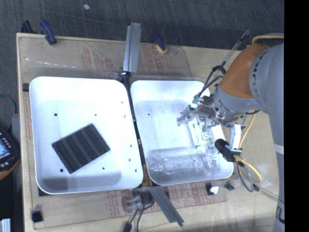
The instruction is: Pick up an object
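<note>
grey arm w/ orange band, yellow cable.

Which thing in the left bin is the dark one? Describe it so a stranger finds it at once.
Take the left white bin, beside the right bin. In its lower half a flat dark ribbed slab lies at a slant. Unlike the clear plastic bottle in the right bin, it is opaque, rectangular and nearly black.
</note>
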`<action>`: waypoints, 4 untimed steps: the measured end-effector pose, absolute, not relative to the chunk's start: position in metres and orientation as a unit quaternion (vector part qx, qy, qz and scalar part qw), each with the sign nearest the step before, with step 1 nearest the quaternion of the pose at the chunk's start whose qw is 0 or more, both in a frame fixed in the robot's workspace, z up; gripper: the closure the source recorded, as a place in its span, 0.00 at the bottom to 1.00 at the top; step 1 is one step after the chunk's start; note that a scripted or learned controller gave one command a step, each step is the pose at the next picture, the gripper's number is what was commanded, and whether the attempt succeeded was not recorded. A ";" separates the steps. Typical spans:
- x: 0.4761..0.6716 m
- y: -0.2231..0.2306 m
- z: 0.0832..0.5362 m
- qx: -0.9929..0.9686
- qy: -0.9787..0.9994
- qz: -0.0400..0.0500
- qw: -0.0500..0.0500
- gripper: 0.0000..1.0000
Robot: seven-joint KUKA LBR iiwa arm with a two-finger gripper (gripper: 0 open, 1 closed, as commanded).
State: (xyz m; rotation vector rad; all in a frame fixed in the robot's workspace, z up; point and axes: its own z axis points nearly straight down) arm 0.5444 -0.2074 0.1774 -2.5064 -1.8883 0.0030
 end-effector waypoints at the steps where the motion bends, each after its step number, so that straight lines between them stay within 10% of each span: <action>1: 0.550 -0.200 0.160 -0.761 -0.649 0.001 0.004 0.00; 3: 0.549 -0.206 0.192 -0.695 -0.719 0.000 -0.001 0.00; 4: 0.607 -0.210 0.241 -0.664 -0.748 0.000 0.000 0.00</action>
